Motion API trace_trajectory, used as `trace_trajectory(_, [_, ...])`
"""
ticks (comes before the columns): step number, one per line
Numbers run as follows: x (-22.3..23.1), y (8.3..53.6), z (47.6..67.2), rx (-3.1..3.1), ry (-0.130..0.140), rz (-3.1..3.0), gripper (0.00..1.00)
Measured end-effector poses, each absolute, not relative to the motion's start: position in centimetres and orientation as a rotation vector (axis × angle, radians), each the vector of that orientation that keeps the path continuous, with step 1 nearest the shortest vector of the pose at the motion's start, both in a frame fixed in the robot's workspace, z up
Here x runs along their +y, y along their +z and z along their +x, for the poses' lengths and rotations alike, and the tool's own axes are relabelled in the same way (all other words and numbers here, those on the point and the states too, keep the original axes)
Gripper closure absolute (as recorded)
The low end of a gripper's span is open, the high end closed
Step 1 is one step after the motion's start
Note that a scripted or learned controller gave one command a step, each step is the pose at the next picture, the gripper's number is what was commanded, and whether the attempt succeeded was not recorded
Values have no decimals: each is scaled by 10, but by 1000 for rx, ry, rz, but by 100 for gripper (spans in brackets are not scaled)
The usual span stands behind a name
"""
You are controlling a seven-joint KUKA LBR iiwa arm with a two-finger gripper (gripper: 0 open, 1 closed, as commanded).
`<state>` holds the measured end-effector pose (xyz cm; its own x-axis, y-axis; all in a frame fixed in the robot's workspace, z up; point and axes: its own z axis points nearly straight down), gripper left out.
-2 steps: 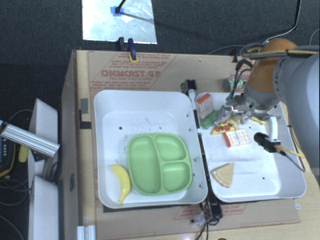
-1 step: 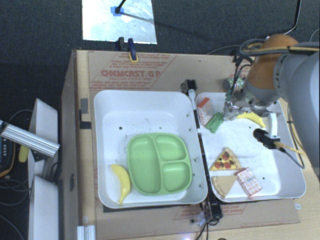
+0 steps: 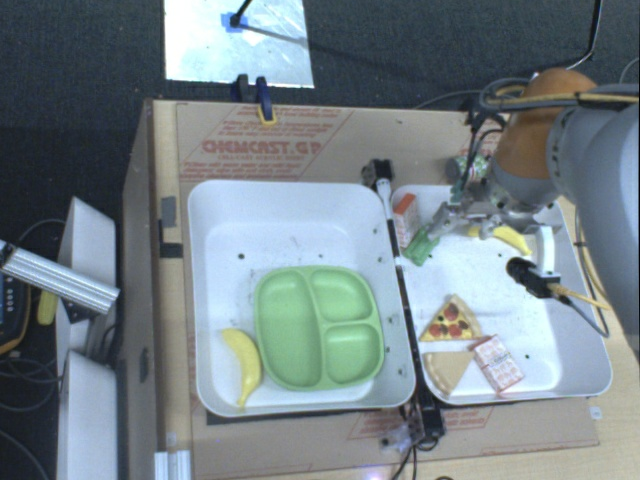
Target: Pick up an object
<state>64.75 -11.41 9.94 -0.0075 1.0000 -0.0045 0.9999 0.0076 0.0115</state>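
My gripper hangs over the back left part of the right bin, reaching in from the right. A green oblong object lies slanted just below and left of it, touching or nearly touching the gripper's tip; I cannot tell whether it is gripped. A small yellow banana-like piece lies right behind the gripper. An orange and white item rests against the bin's left wall.
A pizza slice, a tan wedge and a pink wafer block lie at the front of the right bin. The left bin holds a green divided plate and a yellow banana.
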Motion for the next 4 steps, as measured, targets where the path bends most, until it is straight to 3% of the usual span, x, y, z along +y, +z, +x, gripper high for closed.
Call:
trace_trajectory(1, [-174,104,548,2220,-1,2220,0])
trace_trajectory(2, [-150,84,630,2224,3,2216,0])
trace_trajectory(3, [-208,112,535,2220,0,2219,0])
trace_trajectory(4, [-136,174,569,2224,4,2215,0])
